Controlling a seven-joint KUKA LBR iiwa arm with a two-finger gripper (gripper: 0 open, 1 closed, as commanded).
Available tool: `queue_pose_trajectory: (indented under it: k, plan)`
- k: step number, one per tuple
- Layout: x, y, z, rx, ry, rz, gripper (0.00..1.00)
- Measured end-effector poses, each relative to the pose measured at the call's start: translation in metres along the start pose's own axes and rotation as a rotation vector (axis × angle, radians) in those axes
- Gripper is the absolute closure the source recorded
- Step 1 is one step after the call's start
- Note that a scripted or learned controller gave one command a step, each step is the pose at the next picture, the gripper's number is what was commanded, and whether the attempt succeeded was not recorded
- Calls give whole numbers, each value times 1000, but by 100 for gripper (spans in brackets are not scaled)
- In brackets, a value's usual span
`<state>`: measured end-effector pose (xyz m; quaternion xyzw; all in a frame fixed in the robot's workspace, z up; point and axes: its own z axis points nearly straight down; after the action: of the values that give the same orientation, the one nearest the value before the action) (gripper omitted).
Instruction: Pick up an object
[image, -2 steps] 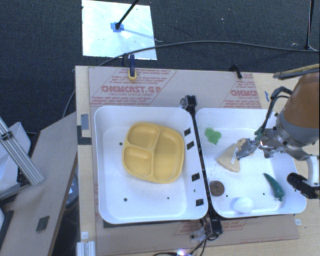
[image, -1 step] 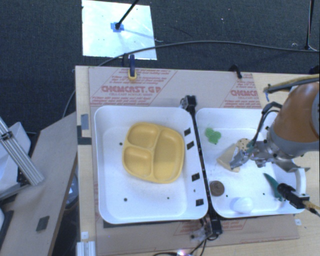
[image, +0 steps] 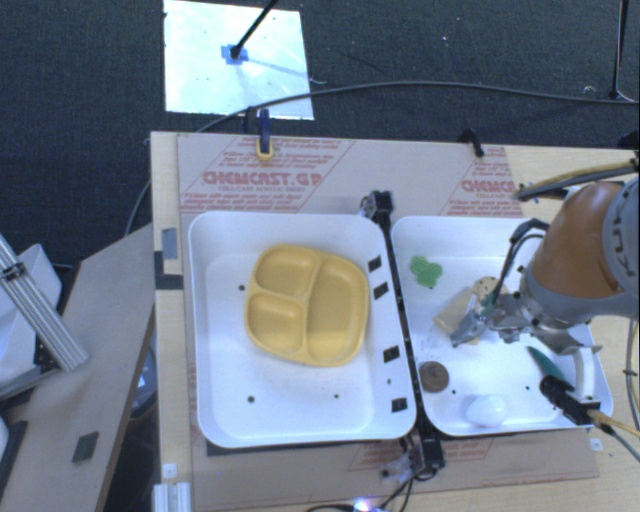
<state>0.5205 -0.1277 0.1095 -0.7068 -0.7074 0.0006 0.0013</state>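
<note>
The right bin (image: 560, 420) holds several small objects. A green lump (image: 427, 271) lies near its back left corner. A tan block (image: 455, 306) sits below that, partly covered by my gripper (image: 466, 328), which hangs low over the block's near right end. A brown round disc (image: 433, 376) lies close to the bin's left wall, and a white egg-shaped object (image: 487, 409) rests by the front wall. A dark green pen-like object (image: 556, 372) lies at the right, partly hidden by the arm (image: 585, 255).
The left bin (image: 220, 400) holds a yellow divided plate (image: 306, 304) in its middle. Black clips line the ridge (image: 397, 330) between the bins. A cable (image: 420, 90) crosses behind the bench.
</note>
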Motion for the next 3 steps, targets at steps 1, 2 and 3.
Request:
queue_pose_trajectory:
  k: [1,2,3]
  plan:
    - [0,1,-13,-5,-1,0,100]
    - [10,4,-70,-9,-2,-4,100]
    - [9,6,-104,-8,-2,-3,100]
